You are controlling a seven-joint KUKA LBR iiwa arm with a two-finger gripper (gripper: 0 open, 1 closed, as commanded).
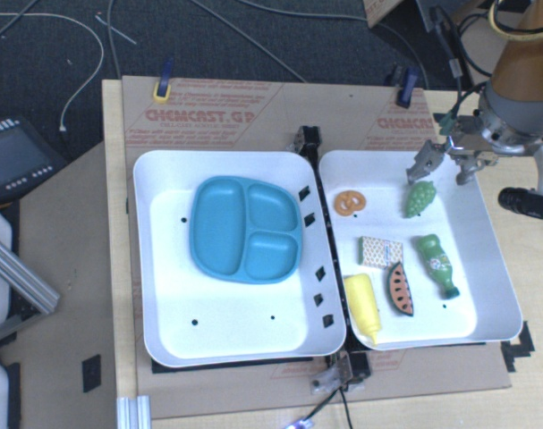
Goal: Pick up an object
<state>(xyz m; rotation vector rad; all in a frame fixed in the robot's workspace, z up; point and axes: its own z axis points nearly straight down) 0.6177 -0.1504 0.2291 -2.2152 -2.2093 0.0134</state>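
The gripper (pixel 449 161), fingers spread wide, hangs near the right bin's (pixel 495 266) far edge; it should centre over the green grapes (pixel 420 197) before descending.

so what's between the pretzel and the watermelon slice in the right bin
In the camera view, a small patterned square packet lies between the pretzel and the watermelon slice, close above the slice's upper end.

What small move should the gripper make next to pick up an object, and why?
Probably a short descent straight down with the fingers kept apart. The gripper hangs open over the right bin's far end, and the green grape bunch lies just below it, apart from the pretzel and the green bottle, so it looks the nearest unobstructed target.
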